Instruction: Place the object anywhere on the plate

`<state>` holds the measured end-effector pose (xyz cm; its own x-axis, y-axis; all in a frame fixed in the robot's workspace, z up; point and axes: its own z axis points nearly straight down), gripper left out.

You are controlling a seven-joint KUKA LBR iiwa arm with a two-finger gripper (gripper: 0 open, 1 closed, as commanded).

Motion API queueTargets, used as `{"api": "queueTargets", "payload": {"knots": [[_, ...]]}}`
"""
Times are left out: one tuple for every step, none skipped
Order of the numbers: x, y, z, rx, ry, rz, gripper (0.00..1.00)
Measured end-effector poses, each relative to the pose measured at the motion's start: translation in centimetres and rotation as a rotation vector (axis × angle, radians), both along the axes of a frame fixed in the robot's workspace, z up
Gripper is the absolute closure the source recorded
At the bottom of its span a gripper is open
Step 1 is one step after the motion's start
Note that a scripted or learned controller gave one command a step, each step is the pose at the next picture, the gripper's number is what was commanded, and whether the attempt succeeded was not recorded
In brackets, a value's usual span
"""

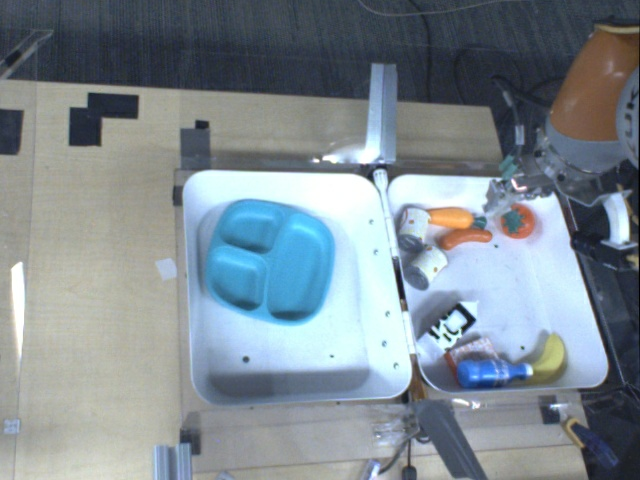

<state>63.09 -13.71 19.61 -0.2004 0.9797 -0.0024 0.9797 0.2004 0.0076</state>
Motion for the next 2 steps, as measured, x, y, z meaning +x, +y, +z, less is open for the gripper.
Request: {"api": "queueTargets", "payload": {"knots": [[-2.2,-4.8,-0.7,0.000,0.001,-0.138,1.00],[-5.2,2.9,-3.5,0.001,0.004,-0.041,1.00]]}}
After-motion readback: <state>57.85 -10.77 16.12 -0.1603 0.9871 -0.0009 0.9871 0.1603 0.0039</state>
